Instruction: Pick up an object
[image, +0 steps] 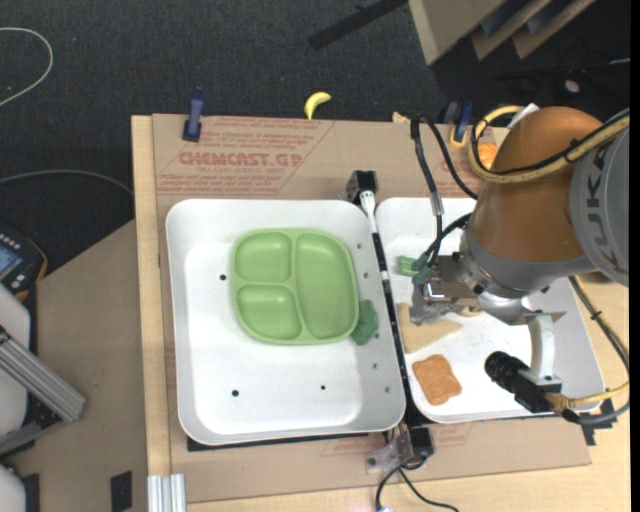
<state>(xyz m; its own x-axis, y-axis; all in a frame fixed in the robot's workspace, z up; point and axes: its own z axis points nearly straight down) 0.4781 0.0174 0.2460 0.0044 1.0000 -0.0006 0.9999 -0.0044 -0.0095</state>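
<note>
Evidently nothing lifted: claw (428, 292) low in right bin (400, 222) above the brown piece (436, 379); grip state indeterminable.

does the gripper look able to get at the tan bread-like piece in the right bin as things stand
Probably yes. The tan piece lies flat and uncovered on the right bin floor, just below the gripper in the view, with nothing between them. The bin's left wall is close, which might crowd a grasp.
</note>
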